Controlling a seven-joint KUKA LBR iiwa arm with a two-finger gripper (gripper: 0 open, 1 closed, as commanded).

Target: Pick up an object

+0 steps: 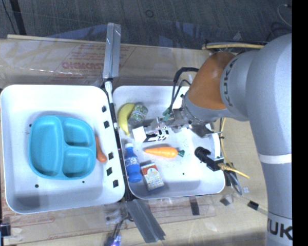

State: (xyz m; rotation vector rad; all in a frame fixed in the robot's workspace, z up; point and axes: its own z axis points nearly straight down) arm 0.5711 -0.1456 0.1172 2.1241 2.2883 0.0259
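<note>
Bearing two white bins (20, 106), the wooden bench (51, 55) stands on dark carpet (195, 9); hand (156, 129) state unclear.

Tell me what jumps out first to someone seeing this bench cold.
The bright blue divided tray in the left bin grabs the eye. Next, the grey arm's orange band looming over the right bin, where a carrot lies mid-bin and a banana sits near the divider.

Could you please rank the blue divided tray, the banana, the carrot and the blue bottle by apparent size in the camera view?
1. blue divided tray, by far the largest.
2-4. banana, carrot and blue bottle look similar in length; I would not rank them.
</note>
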